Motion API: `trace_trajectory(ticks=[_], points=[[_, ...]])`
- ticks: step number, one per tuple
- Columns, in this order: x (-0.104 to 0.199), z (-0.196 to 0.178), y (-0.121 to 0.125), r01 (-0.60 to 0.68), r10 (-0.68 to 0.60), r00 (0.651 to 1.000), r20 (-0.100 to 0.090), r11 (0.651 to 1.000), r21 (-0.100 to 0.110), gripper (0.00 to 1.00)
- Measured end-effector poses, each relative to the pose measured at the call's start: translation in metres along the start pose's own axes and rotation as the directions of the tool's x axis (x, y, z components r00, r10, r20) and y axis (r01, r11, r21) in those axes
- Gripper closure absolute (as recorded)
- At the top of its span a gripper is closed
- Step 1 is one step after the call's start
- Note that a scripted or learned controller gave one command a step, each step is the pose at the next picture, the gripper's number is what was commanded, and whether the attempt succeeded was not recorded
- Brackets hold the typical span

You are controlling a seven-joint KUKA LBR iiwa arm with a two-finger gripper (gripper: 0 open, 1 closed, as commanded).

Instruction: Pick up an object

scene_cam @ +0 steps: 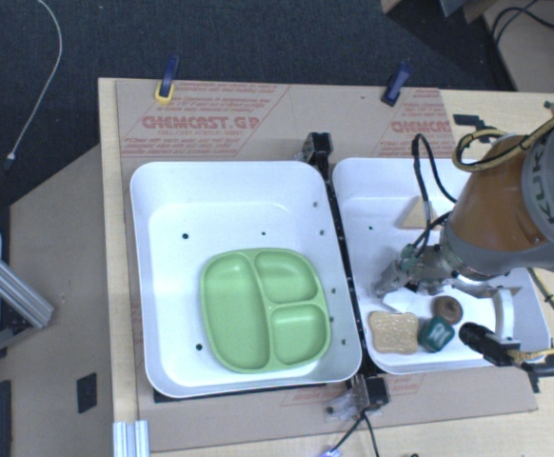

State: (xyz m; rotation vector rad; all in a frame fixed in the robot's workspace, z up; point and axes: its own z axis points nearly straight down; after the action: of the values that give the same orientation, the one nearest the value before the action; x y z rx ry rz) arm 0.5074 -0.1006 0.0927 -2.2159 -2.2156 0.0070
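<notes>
Table: flat brown printed board, under the right bin and its neighbour.
Left white bin: shallow moulded plastic with rounded corners, touching the right bin's left wall.
Right white bin: its glossy, smooth twin.
Arm: grey with an orange band, reaching over the right bin.
Pale green three-compartment plate: matte plastic, left of the right bin.
Gripper: grey metal, over the right bin's middle; released or clenched cannot be told. Step judged: approach. Next: centre on one item, lower, close.
Beige porous square: the likeliest target, at the right bin's front wall.
Tan wedge: towards its back wall.
Brown ring and teal lump: small and rounded, near its front
</notes>
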Motion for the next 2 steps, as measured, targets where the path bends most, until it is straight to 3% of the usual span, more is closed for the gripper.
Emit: trace_trajectory(ticks=[1, 2], points=[[-0.001, -0.014, 0.002, -0.001, 0.001, 1.000, 0.002, 1.000, -0.009, 1.00], [0.001, -0.076, 0.007, 0.002, -0.001, 1.000, 0.004, 1.000, -0.016, 1.00]])
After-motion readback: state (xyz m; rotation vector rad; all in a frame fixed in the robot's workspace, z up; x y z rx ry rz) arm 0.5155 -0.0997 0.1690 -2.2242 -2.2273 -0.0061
